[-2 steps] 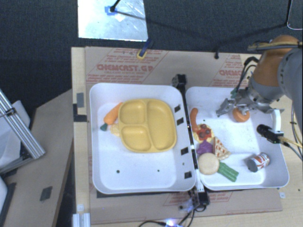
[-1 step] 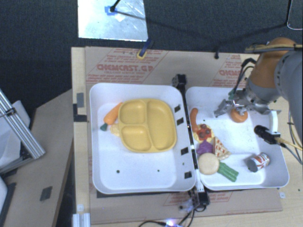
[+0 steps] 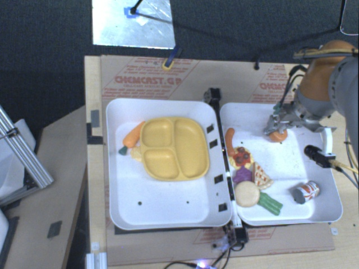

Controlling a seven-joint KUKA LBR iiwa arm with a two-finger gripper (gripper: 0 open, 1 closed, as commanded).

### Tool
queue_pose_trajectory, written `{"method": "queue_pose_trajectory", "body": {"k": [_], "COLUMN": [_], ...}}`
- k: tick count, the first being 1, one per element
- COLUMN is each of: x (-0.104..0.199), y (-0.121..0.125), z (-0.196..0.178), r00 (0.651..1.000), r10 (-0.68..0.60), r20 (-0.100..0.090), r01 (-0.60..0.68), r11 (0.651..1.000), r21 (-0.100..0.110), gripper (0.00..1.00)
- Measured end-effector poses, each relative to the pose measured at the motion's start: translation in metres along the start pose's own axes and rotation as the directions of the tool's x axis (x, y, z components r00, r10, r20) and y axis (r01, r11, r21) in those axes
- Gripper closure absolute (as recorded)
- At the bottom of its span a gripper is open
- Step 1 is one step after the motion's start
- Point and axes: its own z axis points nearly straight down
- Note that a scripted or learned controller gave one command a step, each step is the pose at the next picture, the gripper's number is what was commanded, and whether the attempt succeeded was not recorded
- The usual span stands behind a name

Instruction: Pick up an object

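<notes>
My gripper is low over the back of the right bin, reaching in from the right. A small orange object lies right at its tip, touching or nearly touching it; I cannot make out whether it is gripped. Toward the bin's left side lie an orange sausage, a red berry cluster, a purple piece, a pizza slice, a beige round bun and a green vegetable. A small tin can lies on its side at the front right.
The left bin holds a yellow divided plate with a carrot and a pale yellow piece at its left. Black clips line the ridge between the bins. Bare floor shows in the right bin's middle.
</notes>
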Motion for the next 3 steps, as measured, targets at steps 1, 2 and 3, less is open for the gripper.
{"method": "queue_pose_trajectory", "body": {"k": [1, 2, 3], "x": [0.002, 0.008, 0.008], "y": [0.005, 0.01, 0.011], "z": [-0.044, -0.09, -0.126], "r00": [1.0, 1.0, 1.0], "r10": [0.002, 0.001, 0.001], "r20": [-0.007, -0.007, -0.007], "r01": [-0.002, 0.0, -0.001], "r11": [1.0, 1.0, 1.0], "r21": [0.009, 0.009, 0.01], "gripper": [1.0, 1.0, 1.0]}}
